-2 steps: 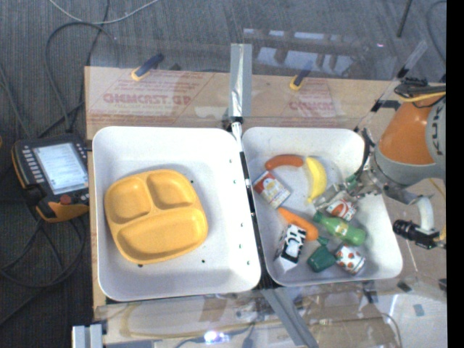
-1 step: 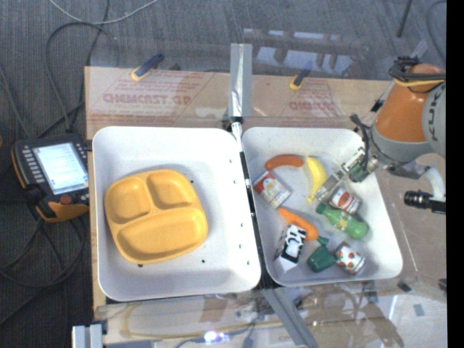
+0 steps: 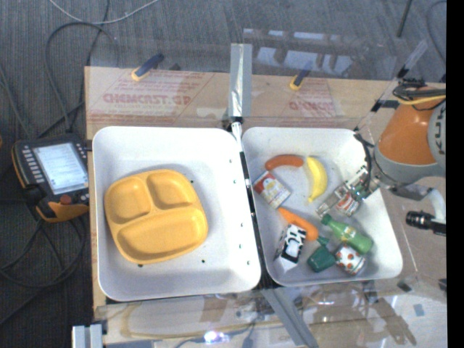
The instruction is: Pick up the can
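Hovering in the right bin's [image 3: 286,138] right side, the gripper [image 3: 346,199], jaws apparently apart and holding nothing, has the can [image 3: 351,260] below it, toward the near corner.

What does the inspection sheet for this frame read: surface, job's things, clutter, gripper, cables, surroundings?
Surface: two white bins side by side; left bin holds a yellow tray.
Job's things: can at right bin's near corner, touching the green bottle.
Clutter: banana, sausage, carrot, carton, cow-print box, dark green piece.
Gripper: gripper low over the right bin, beside the banana; finger state unclear.
Cables: several on the carpet, top and left.
Surroundings: pendant left of bench; clamps at the back.
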